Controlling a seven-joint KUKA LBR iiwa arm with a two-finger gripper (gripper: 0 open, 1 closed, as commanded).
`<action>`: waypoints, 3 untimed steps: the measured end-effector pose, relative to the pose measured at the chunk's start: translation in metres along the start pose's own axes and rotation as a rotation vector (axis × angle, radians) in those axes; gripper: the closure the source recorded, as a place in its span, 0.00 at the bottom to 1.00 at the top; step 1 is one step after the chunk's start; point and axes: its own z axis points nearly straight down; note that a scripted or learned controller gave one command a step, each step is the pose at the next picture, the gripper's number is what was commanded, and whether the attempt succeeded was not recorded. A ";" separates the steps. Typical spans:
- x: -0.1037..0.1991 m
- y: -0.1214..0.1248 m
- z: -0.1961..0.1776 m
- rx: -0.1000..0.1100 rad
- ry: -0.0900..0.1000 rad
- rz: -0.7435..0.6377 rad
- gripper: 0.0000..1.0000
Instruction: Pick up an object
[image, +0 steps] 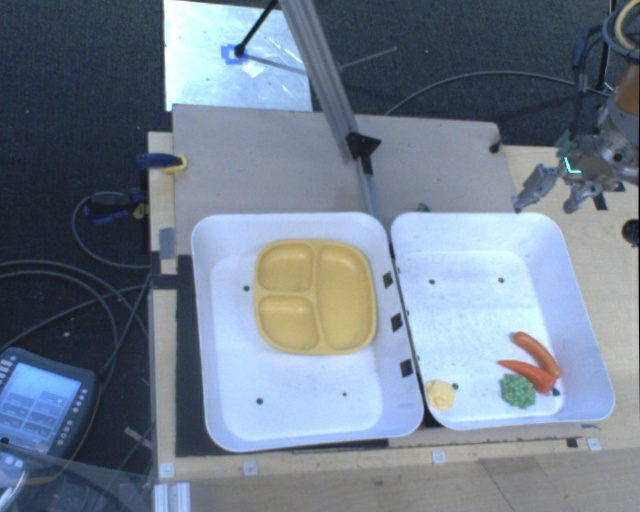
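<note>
Yellow tray (316, 297) lies unlabelled; tool (560, 193) splayed, holding nothing.

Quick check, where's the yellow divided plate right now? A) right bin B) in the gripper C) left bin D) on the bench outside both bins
C: the yellow divided plate lies flat inside the left bin, while the gripper hangs spread and empty above the far edge of the right bin.
</note>
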 end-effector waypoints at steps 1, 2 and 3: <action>0.003 -0.008 0.045 0.003 0.001 0.006 0.00; 0.005 -0.004 0.107 0.004 0.002 0.005 0.00; 0.008 0.005 0.163 0.004 0.002 -0.001 0.00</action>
